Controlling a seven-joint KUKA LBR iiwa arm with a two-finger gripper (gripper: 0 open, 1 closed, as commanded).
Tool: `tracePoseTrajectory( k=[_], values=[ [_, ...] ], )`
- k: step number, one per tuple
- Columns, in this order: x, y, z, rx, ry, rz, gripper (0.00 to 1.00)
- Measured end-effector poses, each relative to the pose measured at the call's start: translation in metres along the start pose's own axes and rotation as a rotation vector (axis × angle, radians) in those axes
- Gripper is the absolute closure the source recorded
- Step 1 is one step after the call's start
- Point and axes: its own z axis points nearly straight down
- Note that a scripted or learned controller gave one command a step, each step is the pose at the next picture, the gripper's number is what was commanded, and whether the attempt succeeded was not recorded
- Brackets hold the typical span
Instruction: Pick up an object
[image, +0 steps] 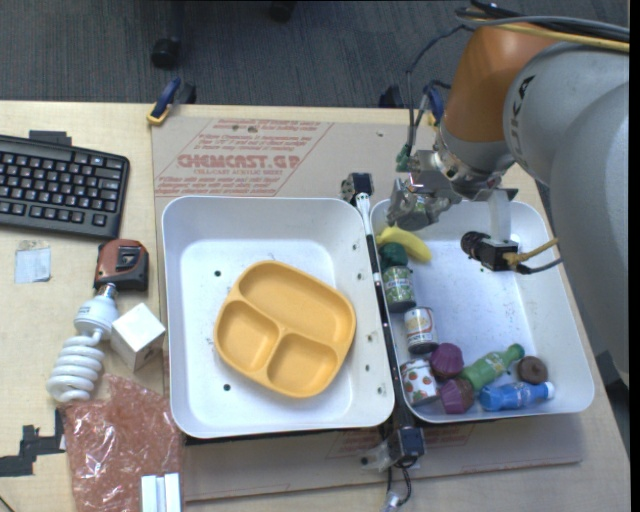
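Claw (412, 205) low over the right bin's (560, 330) far left corner; whether it is spread or pinched cannot be told. Yellow banana (405, 243) lies just below it, touching a green bottle (398, 283). Nearer the camera: small can (419, 327), purple pieces (447, 360). Yellow divided tray (286, 328) lies in the left bin (185, 300).
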Motion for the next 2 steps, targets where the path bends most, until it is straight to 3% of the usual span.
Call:
tracePoseTrajectory(
  k=[1,2],
  values=[
    [0.079,-0.02,-0.069,0.0,0.0,0.0,1.0],
    [0.024,-0.054,-0.067,0.001,0.0,0.003,1.0]
  ],
)
